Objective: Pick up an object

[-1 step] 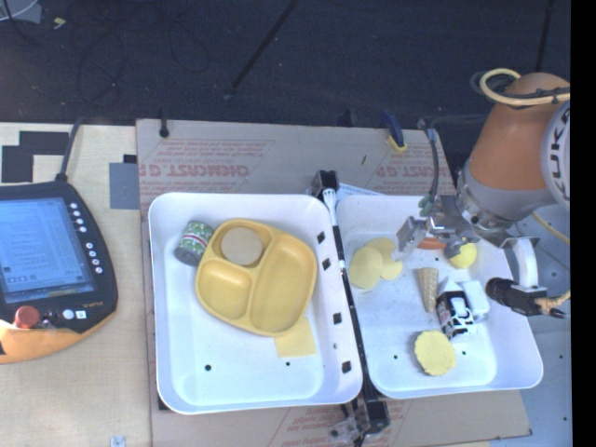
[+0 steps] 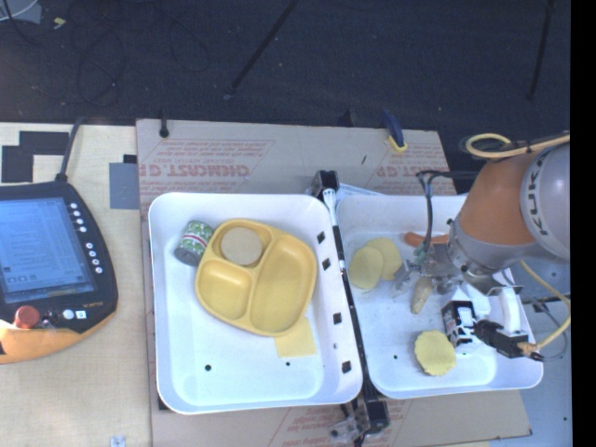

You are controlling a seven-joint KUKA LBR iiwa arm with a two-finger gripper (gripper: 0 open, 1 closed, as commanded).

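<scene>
I have the gripper [image 2: 424,282] low in the right bin [image 2: 391,380], right by a tan piece [image 2: 421,296] and near two pale yellow discs [image 2: 372,264], because that is where small things lie to grab. I think it is set to take the tan piece, but I cannot tell if anything is held. The left bin [image 2: 177,371] has a yellow tray [image 2: 270,291], so I leave it

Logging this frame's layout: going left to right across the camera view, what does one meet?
Tablet pendant → small green-patterned can → yellow divided plate → pale yellow discs → lone yellow disc → grey arm with its orange band.
</scene>
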